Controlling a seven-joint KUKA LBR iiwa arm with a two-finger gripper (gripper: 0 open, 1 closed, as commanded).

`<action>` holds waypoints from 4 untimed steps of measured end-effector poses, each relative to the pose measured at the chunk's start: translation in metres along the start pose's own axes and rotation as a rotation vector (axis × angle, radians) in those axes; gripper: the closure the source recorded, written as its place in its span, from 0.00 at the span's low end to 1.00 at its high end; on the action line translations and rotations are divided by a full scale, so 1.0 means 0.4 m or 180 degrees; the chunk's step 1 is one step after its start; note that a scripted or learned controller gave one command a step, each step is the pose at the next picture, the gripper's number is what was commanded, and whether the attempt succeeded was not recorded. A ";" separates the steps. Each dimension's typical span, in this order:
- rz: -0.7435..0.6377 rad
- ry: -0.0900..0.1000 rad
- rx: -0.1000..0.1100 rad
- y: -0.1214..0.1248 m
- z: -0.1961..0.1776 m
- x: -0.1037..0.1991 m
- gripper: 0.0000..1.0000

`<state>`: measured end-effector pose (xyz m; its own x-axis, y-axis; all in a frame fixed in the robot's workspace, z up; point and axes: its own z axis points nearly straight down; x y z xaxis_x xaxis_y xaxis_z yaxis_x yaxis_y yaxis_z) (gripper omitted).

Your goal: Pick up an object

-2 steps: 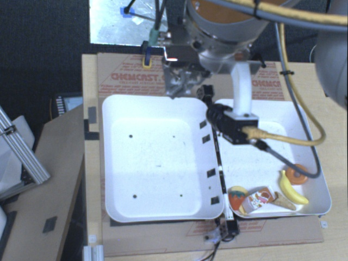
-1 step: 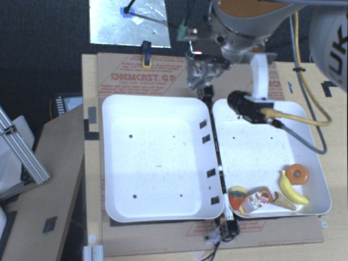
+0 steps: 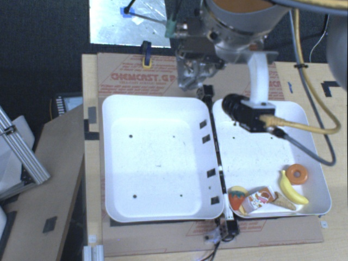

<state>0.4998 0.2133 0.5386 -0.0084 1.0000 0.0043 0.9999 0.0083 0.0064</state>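
Several small objects lie in the near right corner of the right bin [image 3: 255, 151]: a yellow banana [image 3: 291, 190], an orange ring-shaped piece [image 3: 297, 173], a red-orange rounded piece [image 3: 237, 198], a white and red packet [image 3: 258, 199] and a tan cone [image 3: 284, 202]. My gripper [image 3: 194, 74] hangs high over the bins' far edge, near the divider between them. It is far from the objects, and nothing shows in it.
The left bin [image 3: 155, 156] stands beside the right one, with black clips [image 3: 209, 140] along the divider. A black unit with a yellow cable [image 3: 247, 113] hangs over the right bin's far part. Brown board lies under the bins.
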 end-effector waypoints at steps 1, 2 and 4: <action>0.0010 -0.0010 0.0018 -0.035 0.009 0.027 1.00; 0.0053 -0.0018 0.0012 0.009 0.007 -0.214 1.00; 0.0028 -0.0019 0.0033 -0.036 0.188 -0.139 1.00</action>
<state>0.4864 0.1580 0.4631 0.0006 1.0000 -0.0017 1.0000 -0.0006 -0.0041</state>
